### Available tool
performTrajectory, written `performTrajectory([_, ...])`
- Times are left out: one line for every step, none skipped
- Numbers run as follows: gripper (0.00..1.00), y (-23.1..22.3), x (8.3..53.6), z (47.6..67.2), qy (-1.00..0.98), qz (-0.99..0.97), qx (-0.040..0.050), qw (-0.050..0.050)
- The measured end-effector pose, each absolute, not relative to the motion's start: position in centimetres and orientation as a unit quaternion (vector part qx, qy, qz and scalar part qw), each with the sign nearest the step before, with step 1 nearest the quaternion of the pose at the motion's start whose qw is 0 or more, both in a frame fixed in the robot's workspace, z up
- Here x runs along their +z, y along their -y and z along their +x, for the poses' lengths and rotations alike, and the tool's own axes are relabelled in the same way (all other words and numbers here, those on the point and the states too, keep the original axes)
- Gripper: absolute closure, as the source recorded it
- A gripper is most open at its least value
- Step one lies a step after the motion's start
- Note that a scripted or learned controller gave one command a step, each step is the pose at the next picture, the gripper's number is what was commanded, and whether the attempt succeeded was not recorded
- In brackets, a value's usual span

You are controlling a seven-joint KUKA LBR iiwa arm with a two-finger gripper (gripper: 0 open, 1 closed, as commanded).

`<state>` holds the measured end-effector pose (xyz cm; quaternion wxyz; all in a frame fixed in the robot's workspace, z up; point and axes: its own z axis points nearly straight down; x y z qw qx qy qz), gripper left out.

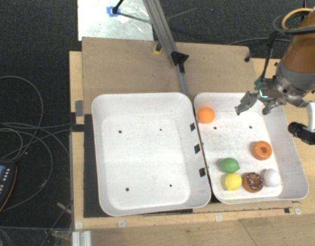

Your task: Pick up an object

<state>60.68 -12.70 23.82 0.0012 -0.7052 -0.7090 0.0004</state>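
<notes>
Hovering over the far end of the right bin point(296, 186), the gripper point(256, 105) has its fingers spread with nothing between them, while an orange ball point(205, 115), orange ring point(261, 150), green ball point(229, 164), yellow ball point(232, 181), brown donut point(252, 182) and white ball point(271, 177) lie below.

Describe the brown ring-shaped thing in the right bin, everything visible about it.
The brown doughnut is a small ring, dark brown with lighter specks on top and a hole in the middle; it looks like a toy. It lies flat on the floor of the right bin, near the front edge, in a row between the yellow ball and the white ball, close against both. The gripper is well away from it.
</notes>
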Motion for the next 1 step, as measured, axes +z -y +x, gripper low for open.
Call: performTrajectory([0.00,12.72,24.02,60.75,0.709,-0.705,-0.0005,0.000])
